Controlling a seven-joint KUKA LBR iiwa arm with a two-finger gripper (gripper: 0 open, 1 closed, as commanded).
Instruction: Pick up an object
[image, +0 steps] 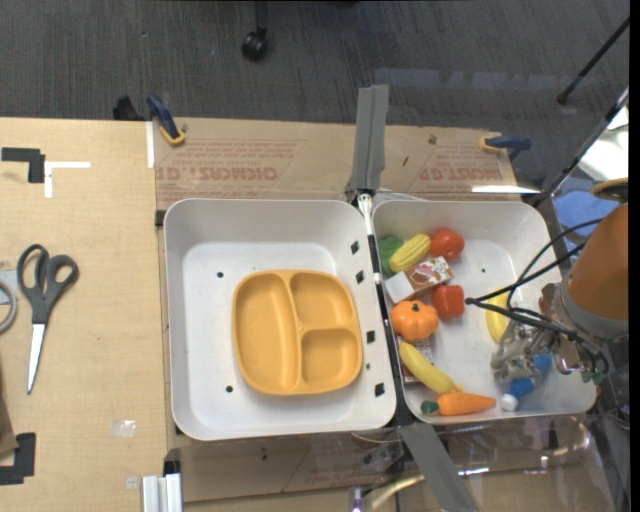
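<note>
One end effector (517, 357) sits near right bin's (470, 215) outer, front rim.

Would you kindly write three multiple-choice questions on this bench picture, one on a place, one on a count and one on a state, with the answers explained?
1. Where does the yellow divided plate lie?
A. In the left bin
B. In the right bin
C. On the bench beside the scissors

2. How many compartments does the plate have?
A. Two
B. Three
C. Four

3. Where is the gripper at this moment?
A. Above the plate
B. Outside both bins, over the scissors
C. Low in the right bin, near its right wall

Answers:
1. A, the plate sits in the middle of the left bin's floor.
2. B, one long section on the left and two smaller ones on the right.
3. C, it is down among the toys, above a small blue object and right of the carrot.
</note>
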